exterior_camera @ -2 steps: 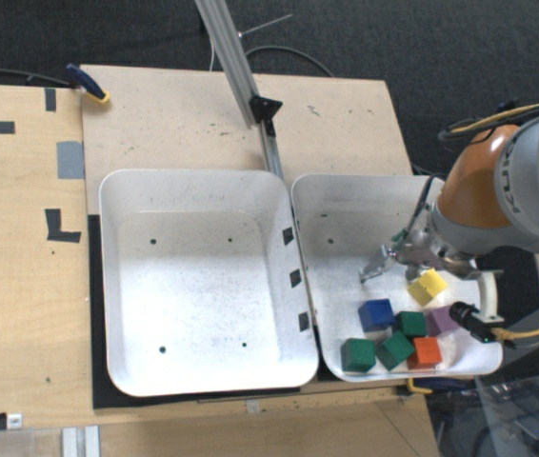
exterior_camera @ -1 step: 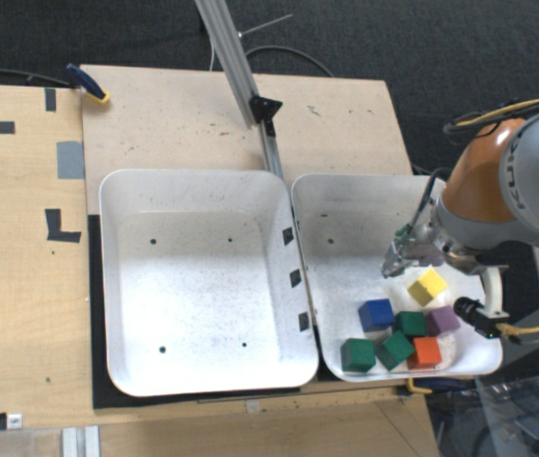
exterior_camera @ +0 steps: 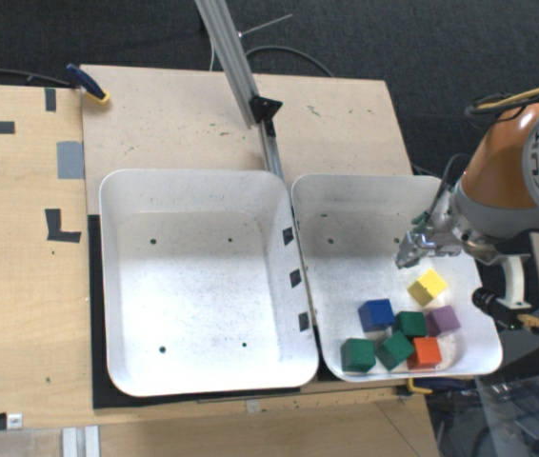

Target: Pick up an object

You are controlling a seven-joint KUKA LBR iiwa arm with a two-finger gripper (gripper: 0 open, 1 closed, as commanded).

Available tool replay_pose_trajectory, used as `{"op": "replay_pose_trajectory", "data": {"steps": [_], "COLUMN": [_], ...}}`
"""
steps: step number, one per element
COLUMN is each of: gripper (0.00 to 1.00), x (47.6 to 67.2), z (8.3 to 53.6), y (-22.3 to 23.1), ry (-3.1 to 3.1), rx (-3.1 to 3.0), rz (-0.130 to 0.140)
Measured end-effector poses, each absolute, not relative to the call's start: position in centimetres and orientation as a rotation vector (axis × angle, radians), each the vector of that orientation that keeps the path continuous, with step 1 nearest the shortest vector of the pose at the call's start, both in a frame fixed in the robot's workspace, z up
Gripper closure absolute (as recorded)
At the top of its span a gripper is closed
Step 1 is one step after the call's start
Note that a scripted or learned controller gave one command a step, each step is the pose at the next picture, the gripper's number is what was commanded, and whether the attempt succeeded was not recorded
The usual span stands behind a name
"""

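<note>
Blocks (exterior_camera: 398, 336) cluster at the right bin's (exterior_camera: 346, 198) near edge, and the claw (exterior_camera: 412, 252), grip state unclear, should drop straight onto the nearby yellow block (exterior_camera: 429, 287).

2 bins sit side by side on the table (exterior_camera: 203, 112). The left bin (exterior_camera: 117, 255) holds nothing; blocks (exterior_camera: 398, 336) cluster in the near corner of the right bin (exterior_camera: 346, 208). The pincer (exterior_camera: 412, 250) hangs just behind the cluster, the arm (exterior_camera: 503, 174) entering from the right. A rail (exterior_camera: 227, 41) runs away behind the bins.
</note>
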State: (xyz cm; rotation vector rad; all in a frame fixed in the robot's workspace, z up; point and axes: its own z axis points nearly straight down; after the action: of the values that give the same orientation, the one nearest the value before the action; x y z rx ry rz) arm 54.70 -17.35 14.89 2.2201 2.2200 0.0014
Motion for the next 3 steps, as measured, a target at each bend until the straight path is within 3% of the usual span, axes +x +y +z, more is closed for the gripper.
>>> {"op": "replay_pose_trajectory", "data": {"steps": [1,2,3], "gripper": [1.0,1.0,1.0], "x": [55.1,55.1,55.6], "z": [19.5,21.2,20.5], "y": [-18.2,-18.2,-13.3], "ry": [2.219,2.222,2.229], "rx": [2.218,2.22,2.217], "rz": [0.002,0.001,0.0]}}
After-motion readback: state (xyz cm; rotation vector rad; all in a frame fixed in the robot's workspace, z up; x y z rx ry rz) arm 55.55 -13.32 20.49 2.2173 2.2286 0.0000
